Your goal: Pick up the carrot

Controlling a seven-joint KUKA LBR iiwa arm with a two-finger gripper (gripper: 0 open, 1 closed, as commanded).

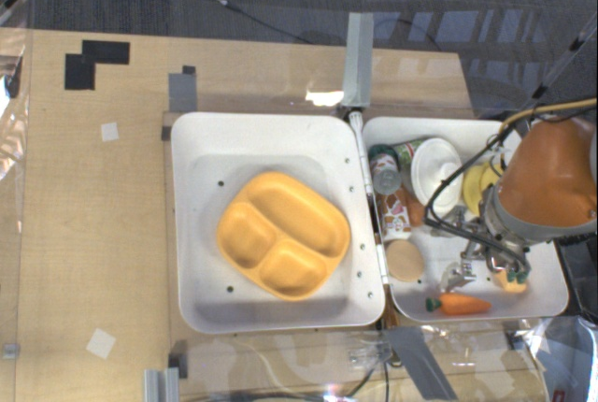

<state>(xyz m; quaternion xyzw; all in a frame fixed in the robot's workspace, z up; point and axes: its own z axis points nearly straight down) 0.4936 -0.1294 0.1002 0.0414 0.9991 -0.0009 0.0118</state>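
Looking down, you see the fingers (484, 267) low in the right bin (551, 302), under the arm (551, 180). You cannot tell whether they are open or closed; the metal parts blur together there. Nothing clearly sits between them. The carrot (460, 304) lies flat just below and slightly left of the fingers, near the bin's front wall, apart from them, green end pointing left. A small orange-yellow item (513, 278) sits just right of the fingers. Left of them is a tan round piece (405, 260); further up-left are a bottle (394, 208), a can (386, 168) and a white bowl (435, 171). Well left, the other bin (201, 204) holds a yellow tray (284, 234). Both bins rest on the surface (84, 232).
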